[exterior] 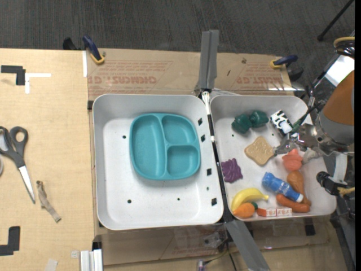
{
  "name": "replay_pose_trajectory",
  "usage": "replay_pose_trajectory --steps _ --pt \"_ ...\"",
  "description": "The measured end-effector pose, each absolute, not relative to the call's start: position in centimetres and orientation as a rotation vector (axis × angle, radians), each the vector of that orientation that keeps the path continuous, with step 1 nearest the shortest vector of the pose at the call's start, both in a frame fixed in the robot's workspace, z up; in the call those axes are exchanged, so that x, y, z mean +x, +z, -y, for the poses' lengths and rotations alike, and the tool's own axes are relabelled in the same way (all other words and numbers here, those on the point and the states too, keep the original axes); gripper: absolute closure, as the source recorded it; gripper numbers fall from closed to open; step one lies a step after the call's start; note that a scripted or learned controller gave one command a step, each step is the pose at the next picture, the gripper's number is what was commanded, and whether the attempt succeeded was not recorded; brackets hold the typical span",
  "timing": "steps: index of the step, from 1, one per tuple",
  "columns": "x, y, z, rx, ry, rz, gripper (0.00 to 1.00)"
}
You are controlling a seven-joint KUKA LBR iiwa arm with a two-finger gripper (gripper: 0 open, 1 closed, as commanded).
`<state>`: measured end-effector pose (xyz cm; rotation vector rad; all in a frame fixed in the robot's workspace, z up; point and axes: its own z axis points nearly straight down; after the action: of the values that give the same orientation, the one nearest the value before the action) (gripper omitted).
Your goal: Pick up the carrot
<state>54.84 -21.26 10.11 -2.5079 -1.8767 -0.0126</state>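
The carrot, a short orange tapered piece, lies in the right bin near its right wall, between a salmon-pink piece and a blue bottle. My gripper hangs low over the right side of this bin, just above the pink piece and beside a slice of toast. It is a little farther back than the carrot and apart from it. Nothing is visibly held. The arm's orange band shows at the right edge.
The right bin also holds a green toy, a black-and-white toy, purple grapes, a banana, an orange fruit and a reddish sausage. A teal divided plate sits in the left bin. Scissors lie far left.
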Motion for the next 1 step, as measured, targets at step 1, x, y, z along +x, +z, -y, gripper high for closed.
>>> replay_pose_trajectory --steps 1 --pt "58.31 9.20 19.88 -2.968 0.003 1.025 0.00"
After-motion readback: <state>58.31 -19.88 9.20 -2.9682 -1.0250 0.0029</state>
